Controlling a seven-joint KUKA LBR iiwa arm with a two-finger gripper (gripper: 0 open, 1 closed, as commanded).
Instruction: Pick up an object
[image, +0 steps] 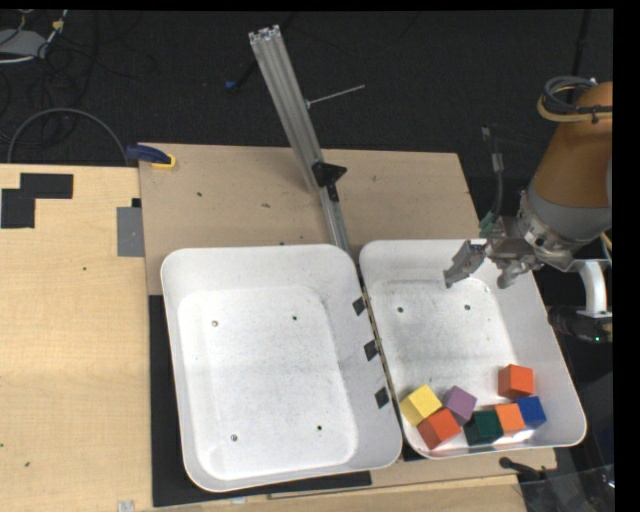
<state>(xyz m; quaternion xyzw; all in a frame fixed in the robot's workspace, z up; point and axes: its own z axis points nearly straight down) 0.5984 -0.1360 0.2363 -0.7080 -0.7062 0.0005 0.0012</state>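
Note:
Several small blocks lie bunched at the near end of the right bin (560, 350): a yellow block (423, 402), a purple block (460, 402), a red-orange block (438, 428), a dark green block (484, 427), an orange block (510, 416), a blue block (532, 411) and another red-orange block (516, 380) set slightly apart. My gripper (483, 268) hangs over the far end of the same bin, well away from the blocks. Its fingers are spread open with nothing between them.
The left bin (190, 300) sits beside the right one, with black clips along the shared wall. A slanted aluminium rail (295, 120) rises behind the bins. Wooden bench surface extends to the left and rear.

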